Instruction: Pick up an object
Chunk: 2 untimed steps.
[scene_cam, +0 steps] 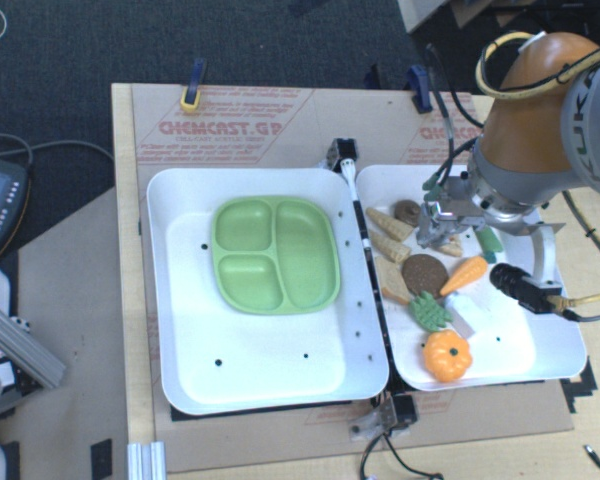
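Toy food — a carrot (464, 275), a brown disc (423, 272) and a small pumpkin (447, 356) — lies in the right bin (540, 353) beside the left bin's green divided plate (276, 254), while the gripper (442, 230) hovers just above the disc, its grip state I cannot tell.

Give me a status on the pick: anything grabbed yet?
Done: the gripper is down in the right bin among the toys. In hand: nothing visibly held; its fingers are hard to read. Left: grasp and lift. Carrot, pumpkin and brown disc all lie on the bin floor.
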Tool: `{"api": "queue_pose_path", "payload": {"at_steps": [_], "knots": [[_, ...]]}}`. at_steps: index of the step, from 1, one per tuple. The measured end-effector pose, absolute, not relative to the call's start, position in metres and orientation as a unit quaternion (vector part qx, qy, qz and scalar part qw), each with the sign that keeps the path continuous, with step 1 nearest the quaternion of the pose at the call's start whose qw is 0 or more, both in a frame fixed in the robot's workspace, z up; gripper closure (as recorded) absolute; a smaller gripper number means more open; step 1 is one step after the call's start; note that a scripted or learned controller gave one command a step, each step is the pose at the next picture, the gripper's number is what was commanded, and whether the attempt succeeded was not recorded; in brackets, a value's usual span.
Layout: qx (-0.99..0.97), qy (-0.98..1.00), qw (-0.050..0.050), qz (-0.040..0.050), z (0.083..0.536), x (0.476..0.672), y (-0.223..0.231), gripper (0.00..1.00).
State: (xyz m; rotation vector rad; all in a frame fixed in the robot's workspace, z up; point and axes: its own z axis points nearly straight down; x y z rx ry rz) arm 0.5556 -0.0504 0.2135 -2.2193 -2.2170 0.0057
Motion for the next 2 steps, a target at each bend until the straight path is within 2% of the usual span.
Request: {"api": "queue_pose_path", "payload": {"at_steps": [1,2], "knots": [[-0.706,-0.708,-0.001,-0.0013,0.232,0.555,-0.041,1.00],[-0.708,-0.707,-0.001,-0.0007,0.234,0.551,-0.052,1.00]]}}
